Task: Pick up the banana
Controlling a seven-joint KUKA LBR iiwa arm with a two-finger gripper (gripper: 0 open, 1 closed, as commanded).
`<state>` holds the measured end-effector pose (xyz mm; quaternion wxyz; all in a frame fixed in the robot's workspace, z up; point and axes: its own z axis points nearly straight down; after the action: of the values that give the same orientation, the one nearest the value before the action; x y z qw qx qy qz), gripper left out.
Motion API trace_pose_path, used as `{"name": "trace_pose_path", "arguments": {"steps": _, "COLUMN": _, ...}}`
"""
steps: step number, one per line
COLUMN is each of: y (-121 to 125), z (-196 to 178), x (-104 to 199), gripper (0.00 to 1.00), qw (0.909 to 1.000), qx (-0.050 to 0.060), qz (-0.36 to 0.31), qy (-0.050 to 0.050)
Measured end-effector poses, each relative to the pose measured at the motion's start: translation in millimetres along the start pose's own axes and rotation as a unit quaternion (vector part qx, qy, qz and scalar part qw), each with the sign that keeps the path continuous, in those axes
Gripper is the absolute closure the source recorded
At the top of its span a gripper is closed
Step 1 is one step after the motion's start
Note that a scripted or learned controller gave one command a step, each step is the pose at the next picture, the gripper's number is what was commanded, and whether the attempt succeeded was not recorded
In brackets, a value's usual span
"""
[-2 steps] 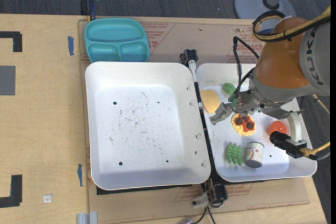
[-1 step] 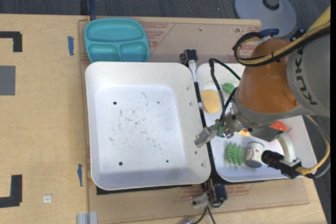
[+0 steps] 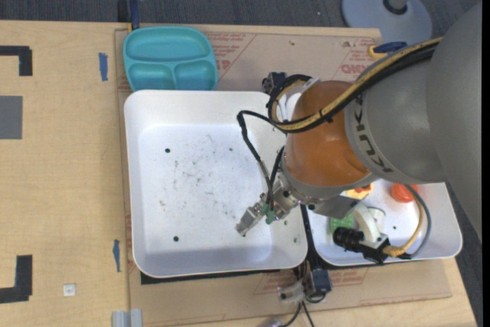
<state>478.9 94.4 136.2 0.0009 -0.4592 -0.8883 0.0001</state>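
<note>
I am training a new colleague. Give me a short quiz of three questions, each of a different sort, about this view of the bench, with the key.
1. True or false: the claw hangs over the left white bin.
2. Multiple choice: the turquoise divided tray lies (A) inside the left bin, (B) on the bench behind the left bin, (C) inside the right white bin.
3. Fill in: the arm's band above the wrist is ____ in colour.

Key:
1. True; the claw is over the bin's lower right part.
2. B.
3. Orange.

Note: an orange thing shows in the right bin beside the arm; whether a banana lies there I cannot tell.
</note>
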Motion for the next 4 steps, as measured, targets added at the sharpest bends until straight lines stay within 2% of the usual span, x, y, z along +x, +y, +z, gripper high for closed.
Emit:
{"name": "trace_pose_path", "arguments": {"steps": 1, "y": 29.3, "z": 50.9, "x": 41.3, "gripper": 0.00, "qw": 0.9930, "qx": 0.000, "qz": 0.118, "qy": 0.000}}
{"name": "trace_pose_path", "arguments": {"steps": 2, "y": 73.4, "z": 50.5, "x": 58.8, "gripper": 0.00, "qw": 0.9630, "qx": -0.002, "qz": 0.269, "qy": -0.001}}
{"name": "trace_pose_path", "arguments": {"steps": 3, "y": 85.6, "z": -21.8, "x": 92.2, "gripper": 0.00, "qw": 0.9428, "qx": 0.000, "qz": 0.333, "qy": 0.000}}
{"name": "trace_pose_path", "arguments": {"steps": 4, "y": 75.8, "z": 50.4, "x": 105.8, "gripper": 0.00, "qw": 0.9776, "qx": -0.001, "qz": 0.210, "qy": 0.000}}
